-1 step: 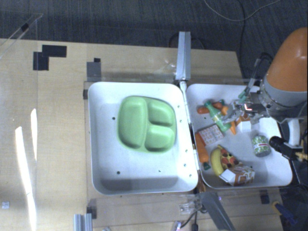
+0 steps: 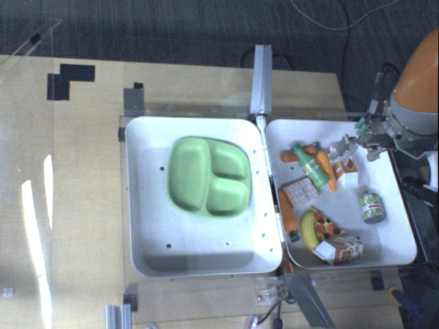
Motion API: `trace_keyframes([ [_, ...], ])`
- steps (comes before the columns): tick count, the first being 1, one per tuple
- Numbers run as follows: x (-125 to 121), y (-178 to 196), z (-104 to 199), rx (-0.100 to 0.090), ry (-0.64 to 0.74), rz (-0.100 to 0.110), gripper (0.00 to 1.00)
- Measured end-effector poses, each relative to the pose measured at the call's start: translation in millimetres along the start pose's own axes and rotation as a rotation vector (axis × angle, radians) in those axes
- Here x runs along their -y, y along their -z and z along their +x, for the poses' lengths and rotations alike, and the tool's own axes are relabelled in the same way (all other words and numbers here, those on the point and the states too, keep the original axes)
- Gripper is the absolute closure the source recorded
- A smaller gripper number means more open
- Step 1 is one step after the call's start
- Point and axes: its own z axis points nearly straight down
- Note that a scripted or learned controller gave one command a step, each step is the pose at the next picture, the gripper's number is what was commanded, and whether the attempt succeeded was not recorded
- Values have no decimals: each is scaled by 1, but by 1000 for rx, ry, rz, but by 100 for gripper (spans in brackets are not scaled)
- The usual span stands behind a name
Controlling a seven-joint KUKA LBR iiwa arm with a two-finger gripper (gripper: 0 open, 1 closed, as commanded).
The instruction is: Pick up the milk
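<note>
The milk [image 2: 341, 251] looks like the small white carton with brown-orange print, lying on its side at the front of the right bin [image 2: 405, 252], next to a banana [image 2: 309, 229]. My gripper [image 2: 351, 147] hangs over the back of that bin, well behind the carton and apart from it. Its metal tips are above a small white and orange box [image 2: 347, 168], beside a green bottle [image 2: 313, 168] and carrots [image 2: 328, 171]. Nothing shows in the gripper.
A green sectioned tray [image 2: 208, 175] lies in the left bin [image 2: 147, 245]. The right bin also holds a green-labelled can [image 2: 372, 208], a checked pink packet [image 2: 300, 192] and an orange carrot [image 2: 288, 211] by the divider. The arm's orange band [image 2: 420, 81] is at the right.
</note>
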Motion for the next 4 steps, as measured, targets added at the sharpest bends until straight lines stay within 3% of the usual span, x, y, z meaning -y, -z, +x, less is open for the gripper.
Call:
trace_keyframes([
  [1,11,6,58,-1,-85,0,0],
  [2,24,-17,-5,0,-103,1,0],
  [3,4,-124,-32,1,-92,-3,0],
  [4,2,-113,-31,1,-90,-7,100],
])
